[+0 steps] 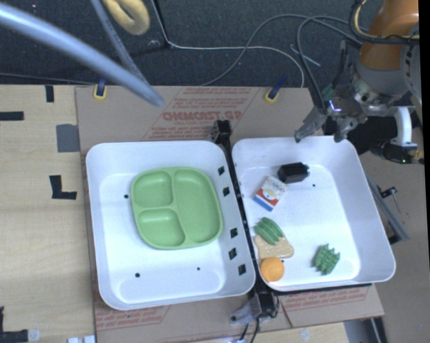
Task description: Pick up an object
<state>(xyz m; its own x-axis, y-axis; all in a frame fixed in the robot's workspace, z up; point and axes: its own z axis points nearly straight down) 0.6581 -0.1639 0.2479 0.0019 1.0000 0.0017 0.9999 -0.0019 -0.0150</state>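
Observation:
The right bin (366, 217) holds several small objects. A black block (293, 172) lies near its back, with a red, white and blue carton (271, 192) just in front of it. Lower down, a green pea pod (269, 230) rests on a tan cracker (278, 250), and an orange ball (272, 269) sits by the front left corner. A green leafy toy (325, 259) lies at the front right. My gripper (321, 133) hangs open over the bin's back rim, above and right of the black block, with nothing between its fingers.
The left bin (104, 229) carries a green divided plate (177, 207). A black divider with clips (233, 202) runs between the bins. Cables (280, 29) trail across the dark floor behind. A grey pole (74, 42) slants across the top left.

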